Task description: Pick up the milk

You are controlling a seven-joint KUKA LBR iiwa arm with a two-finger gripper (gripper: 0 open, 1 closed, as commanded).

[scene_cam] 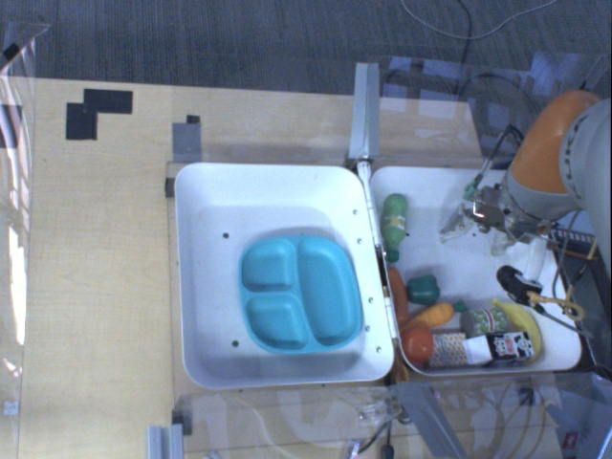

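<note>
Beside the curved banana (523, 321) lies the boxy, printed milk (507, 347)

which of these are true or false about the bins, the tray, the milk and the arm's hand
1. The blue tray lies in the left bin. True.
2. The milk carton stands upright in the left bin. False: it lies on its side in the right bin, near the front wall.
3. The hand is over the right bin. True.
4. The hand holds the milk carton. False: the carton lies apart from it, nearer the front.
5. The green bottle sits on the blue tray. False: it lies in the right bin by the divider.
</note>
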